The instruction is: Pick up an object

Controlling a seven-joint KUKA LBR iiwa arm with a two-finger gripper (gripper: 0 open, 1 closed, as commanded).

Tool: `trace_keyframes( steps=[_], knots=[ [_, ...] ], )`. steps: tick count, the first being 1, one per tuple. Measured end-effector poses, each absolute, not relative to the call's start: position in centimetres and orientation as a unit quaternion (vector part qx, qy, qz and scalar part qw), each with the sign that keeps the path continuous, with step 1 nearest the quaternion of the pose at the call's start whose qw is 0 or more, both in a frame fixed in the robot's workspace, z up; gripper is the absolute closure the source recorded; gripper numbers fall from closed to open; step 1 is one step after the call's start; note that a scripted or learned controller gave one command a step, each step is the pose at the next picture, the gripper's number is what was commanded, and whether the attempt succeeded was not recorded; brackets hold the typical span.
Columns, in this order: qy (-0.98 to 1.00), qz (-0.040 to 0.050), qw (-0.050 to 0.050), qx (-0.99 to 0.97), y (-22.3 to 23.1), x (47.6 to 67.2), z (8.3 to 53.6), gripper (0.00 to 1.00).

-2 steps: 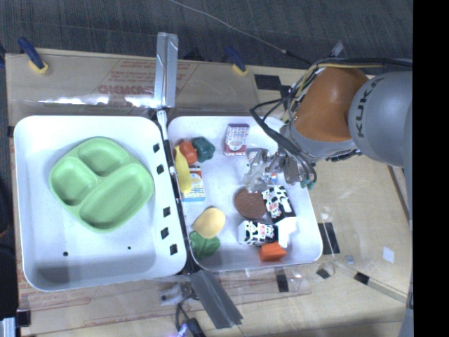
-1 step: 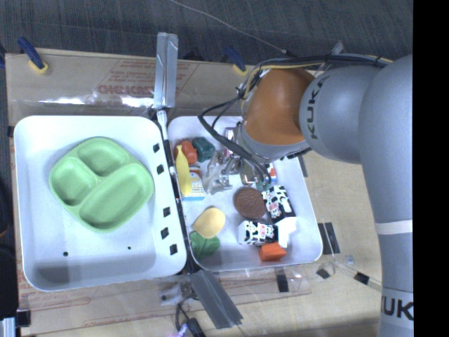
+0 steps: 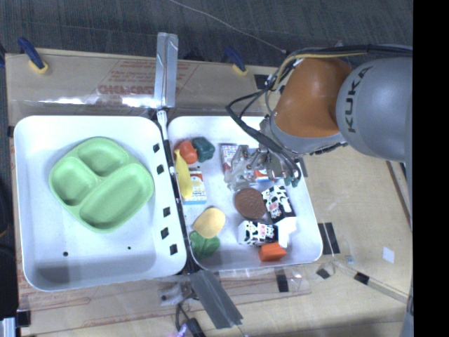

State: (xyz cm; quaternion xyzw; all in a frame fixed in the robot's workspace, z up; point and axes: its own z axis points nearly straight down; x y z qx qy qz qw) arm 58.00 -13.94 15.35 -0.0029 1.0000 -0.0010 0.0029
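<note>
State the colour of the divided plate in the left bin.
Light green; the divided plate shows plainly in the camera view, lying in the left bin.

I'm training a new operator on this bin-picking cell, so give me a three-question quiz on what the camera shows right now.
1. True or false: the green divided plate lies in the same bin as the toys.
2. Which lies nearest the end effector? A) brown round disc B) orange block C) green divided plate
3. Fill in: the yellow lemon-shaped toy touches a ____ toy just below it in the view.

Key: 1 false, the plate is alone in the left bin and the toys are in the right bin; 2 A; 3 green.
</note>
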Motion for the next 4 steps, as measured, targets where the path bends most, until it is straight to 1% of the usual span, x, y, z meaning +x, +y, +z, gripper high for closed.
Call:
trace_keyframes(
  steps=[1, 2, 3, 4],
  knots=[
    [0.997, -0.0001, 0.002, 0.078, -11.6, 61.2, 15.5, 1.0],
    [0.99, 0.0005, 0.003, 0.139, -4.5, 59.9, 21.4, 1.0],
    [0.998, -0.0004, -0.001, 0.065, -7.6, 53.2, 19.1, 1.0],
    [0.983, 0.0002, 0.0, -0.183, -11.9, 57.2, 14.1, 1.0]
  ],
)
